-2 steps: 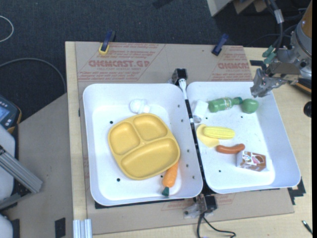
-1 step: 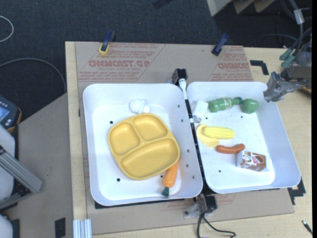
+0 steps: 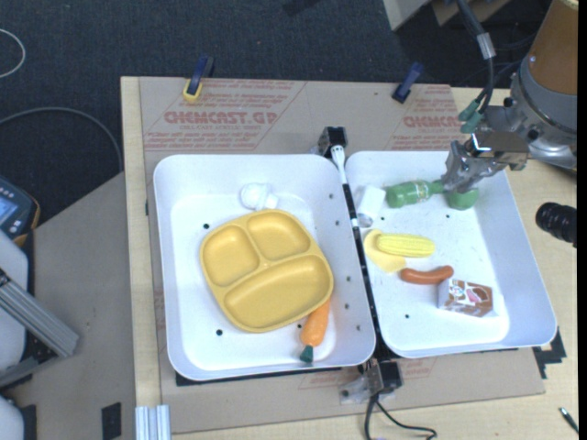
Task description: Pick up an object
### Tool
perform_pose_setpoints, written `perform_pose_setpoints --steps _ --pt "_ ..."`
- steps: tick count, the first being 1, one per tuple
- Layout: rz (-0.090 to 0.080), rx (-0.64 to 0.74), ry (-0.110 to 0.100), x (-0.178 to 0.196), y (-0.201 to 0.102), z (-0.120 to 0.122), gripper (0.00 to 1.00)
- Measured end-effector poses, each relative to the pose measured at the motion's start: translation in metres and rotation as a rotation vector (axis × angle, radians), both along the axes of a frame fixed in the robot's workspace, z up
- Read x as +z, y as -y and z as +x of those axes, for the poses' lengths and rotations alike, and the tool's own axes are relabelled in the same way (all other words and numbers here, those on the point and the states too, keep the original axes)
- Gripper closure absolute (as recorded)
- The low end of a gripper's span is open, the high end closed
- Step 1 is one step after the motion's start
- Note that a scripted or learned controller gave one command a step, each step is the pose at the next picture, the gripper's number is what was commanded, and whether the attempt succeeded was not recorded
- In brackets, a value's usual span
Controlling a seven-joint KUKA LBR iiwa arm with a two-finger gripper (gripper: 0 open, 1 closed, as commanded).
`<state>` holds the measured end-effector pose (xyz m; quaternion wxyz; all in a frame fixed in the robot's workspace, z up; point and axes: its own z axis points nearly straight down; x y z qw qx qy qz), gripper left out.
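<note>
Gripper (image 3: 466, 180) hovers over a green bottle (image 3: 410, 192) near the right bin's (image 3: 523, 246) far edge; jaw state unclear. Best centred over the bottle's body before closing.

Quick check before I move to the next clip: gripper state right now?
Gripper: cannot be told. It sits low at the far side of the right bin, right by the green bottle.
</note>
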<state>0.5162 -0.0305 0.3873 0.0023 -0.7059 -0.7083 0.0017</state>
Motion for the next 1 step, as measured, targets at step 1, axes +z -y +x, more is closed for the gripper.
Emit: perform_pose_setpoints --steps 1 --pt "0.001 0.004 0.012 0.0461 -0.0606 -0.0183 1.00"
